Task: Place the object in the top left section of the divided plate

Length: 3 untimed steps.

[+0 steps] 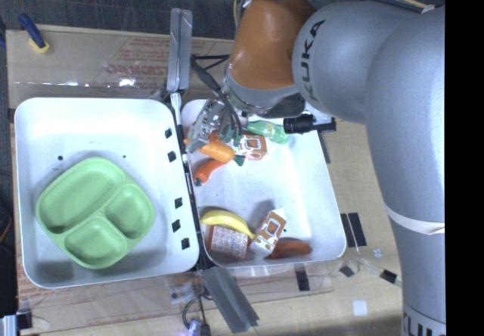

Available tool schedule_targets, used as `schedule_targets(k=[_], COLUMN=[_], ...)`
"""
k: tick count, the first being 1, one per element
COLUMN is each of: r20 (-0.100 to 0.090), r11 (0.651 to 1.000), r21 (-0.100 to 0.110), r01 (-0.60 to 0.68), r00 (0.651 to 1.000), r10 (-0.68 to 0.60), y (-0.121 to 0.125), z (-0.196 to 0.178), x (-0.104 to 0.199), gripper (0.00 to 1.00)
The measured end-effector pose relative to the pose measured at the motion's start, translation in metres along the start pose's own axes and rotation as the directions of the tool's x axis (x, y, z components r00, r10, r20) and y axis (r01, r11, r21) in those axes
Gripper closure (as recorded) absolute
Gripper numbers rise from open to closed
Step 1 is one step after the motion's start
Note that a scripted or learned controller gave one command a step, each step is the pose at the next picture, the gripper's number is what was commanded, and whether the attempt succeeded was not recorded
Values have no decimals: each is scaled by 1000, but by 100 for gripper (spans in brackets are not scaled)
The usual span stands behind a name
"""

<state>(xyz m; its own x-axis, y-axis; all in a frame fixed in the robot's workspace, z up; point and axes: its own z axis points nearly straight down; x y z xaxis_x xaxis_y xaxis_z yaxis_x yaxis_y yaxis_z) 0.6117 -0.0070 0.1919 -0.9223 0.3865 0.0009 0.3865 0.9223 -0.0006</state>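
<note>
my gripper [206, 129], a cluster of bare metal under the glossy orange band, hangs over the far left corner of the right bin [321, 198], just above a smooth orange carrot [218, 150] and a red-orange pepper-shaped piece [206, 170], though i cannot tell how my fingers stand or whether anything sits between them. the matte green divided plate [94, 212], rounded with three shallow wells, lies well apart in the left bin [45, 119]. nearer the right bin's front wall lie a curved yellow banana [225, 221], a brown textured block [228, 241], a small printed carton [269, 231] and a glossy reddish sausage [289, 248].
</note>
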Motion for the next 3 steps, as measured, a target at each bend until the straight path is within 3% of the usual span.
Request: schedule_targets(k=[1,2,3], r20=[4,1,0], r11=[982,970,977], r21=[0,0,0], r01=[187,242,213], r00=[982,970,977], r10=[-187,-242,-213], y=[-23,2,62], z=[-35,0,0], x=[-10,53,121], gripper=[100,100,100])
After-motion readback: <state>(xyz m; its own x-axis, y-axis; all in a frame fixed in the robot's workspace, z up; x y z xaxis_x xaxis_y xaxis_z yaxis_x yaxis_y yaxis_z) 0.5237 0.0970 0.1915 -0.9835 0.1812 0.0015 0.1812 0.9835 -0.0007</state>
